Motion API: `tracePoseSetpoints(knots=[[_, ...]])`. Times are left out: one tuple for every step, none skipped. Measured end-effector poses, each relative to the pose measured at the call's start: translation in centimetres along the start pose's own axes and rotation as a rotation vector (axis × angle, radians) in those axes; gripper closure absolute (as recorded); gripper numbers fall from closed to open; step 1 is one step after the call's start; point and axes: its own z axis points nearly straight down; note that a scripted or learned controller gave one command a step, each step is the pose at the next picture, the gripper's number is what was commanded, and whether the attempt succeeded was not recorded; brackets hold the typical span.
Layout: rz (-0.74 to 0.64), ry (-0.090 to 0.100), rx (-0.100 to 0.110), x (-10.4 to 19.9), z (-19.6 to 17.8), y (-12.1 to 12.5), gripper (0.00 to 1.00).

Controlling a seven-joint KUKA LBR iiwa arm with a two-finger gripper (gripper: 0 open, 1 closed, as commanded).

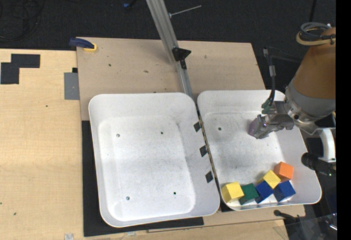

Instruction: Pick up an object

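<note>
Several small blocks lie huddled in the near right corner of the right bin: a yellow block, a green block, a blue block, a second yellow one, an orange block and another blue one. My gripper hangs over the right bin's upper middle, well behind the blocks and apart from them. Its tip looks greyish purple and blurred. The grey wrist and orange band rise behind it on the right.
The left bin sits beside the right one, joined by black clips along the shared edge. A slanted aluminium post stands behind the bins. A blue and yellow clamp lies at the bench's far left corner.
</note>
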Motion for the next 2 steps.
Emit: tracePoseSetpoints(knots=[[-0.001,0.0,0.0,5.2,-0.6,-1.2,1.0],[0.0,-0.001,0.001,10.1,0.8,-1.6,1.0]])
